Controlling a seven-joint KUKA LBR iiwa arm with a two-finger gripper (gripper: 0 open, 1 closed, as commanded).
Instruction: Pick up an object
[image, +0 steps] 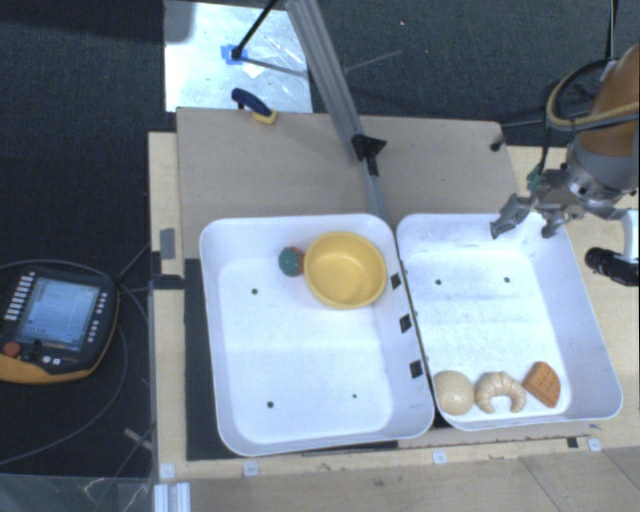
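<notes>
My gripper (523, 226) hangs over the far right corner of the right bin (480, 300), fingers spread open with nothing between them. Along that bin's near edge lie a round beige bun (453, 392), a pale croissant (501, 391) and an orange waffle piece (543, 383), all well apart from the gripper. In the left bin (300, 370) a yellow bowl (345, 269) sits near the far edge, with a small teal and brown ball (291, 261) touching its left side.
A grey pole (340, 90) slants across the bench behind the bins, ending in a black clamp (368, 148). A teach pendant (50, 322) lies on the floor at the left. A black part (610, 263) juts in by the right bin's right rim.
</notes>
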